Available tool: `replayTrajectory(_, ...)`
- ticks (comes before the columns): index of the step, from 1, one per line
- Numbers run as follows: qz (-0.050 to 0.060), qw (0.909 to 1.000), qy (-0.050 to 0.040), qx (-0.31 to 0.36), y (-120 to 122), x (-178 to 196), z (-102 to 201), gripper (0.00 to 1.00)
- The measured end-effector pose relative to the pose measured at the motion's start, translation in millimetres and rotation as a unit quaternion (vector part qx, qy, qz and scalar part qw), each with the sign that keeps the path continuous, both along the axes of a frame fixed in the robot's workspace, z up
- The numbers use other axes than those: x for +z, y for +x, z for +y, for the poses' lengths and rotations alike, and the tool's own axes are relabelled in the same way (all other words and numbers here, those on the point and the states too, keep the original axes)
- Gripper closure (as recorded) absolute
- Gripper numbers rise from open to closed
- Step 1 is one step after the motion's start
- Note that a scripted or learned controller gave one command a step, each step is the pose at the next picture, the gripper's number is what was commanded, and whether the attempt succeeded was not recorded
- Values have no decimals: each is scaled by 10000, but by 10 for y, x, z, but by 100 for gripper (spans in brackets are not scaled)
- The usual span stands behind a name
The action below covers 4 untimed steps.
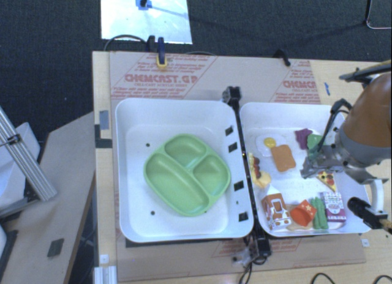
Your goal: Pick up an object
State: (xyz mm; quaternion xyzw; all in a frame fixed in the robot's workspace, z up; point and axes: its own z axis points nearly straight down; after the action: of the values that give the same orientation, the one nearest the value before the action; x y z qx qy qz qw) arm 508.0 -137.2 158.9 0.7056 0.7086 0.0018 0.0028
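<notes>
The right bin holds several toy foods: a fried egg, a brown toast slice, a purple piece, a green piece, a pizza slice, a yellow piece, an orange-and-white carton, an orange piece, a green vegetable and a red-and-white carton. My gripper hangs low over the right half of this bin, between the toast and the pizza slice. Nothing is visibly held in it.
The left bin holds a green divided plate. A black-clipped divider runs between the bins. The arm's grey and orange body covers the right bin's far right side. Cardboard lies under both bins.
</notes>
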Motion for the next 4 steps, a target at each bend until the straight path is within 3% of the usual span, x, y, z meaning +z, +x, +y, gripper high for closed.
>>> replayTrajectory(1,-5,10000,-5,-3,34,529,-109,100)
replayTrajectory(2,13,10000,1,1,46,661,-111,100)
replayTrajectory(4,20,10000,12,22,121,646,917,100)
